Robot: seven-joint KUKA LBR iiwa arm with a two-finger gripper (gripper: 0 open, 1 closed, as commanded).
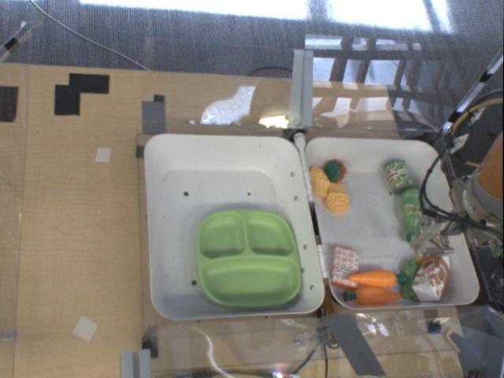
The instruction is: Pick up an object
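The right bin (370, 227) holds several toy foods. Two yellow corn pieces (329, 191) lie beside a red and green berry (336, 169) at its far left. A green can (398, 176) and a green bottle-like piece (410, 211) lie along its right side. Near the front sit a pink patterned packet (345, 260), two orange carrots (372, 279) and a brown and white packet (431, 278). My gripper (431, 241) hangs low over the bin's right front, just above the brown and white packet and below the green piece. Nothing is visibly held.
The left bin (181, 179) holds a green divided plate (248, 258) at its front. A metal post (300, 89) stands behind the wall between the bins. Black cables (441, 172) loop from the arm (484, 187) over the right bin's far right edge.
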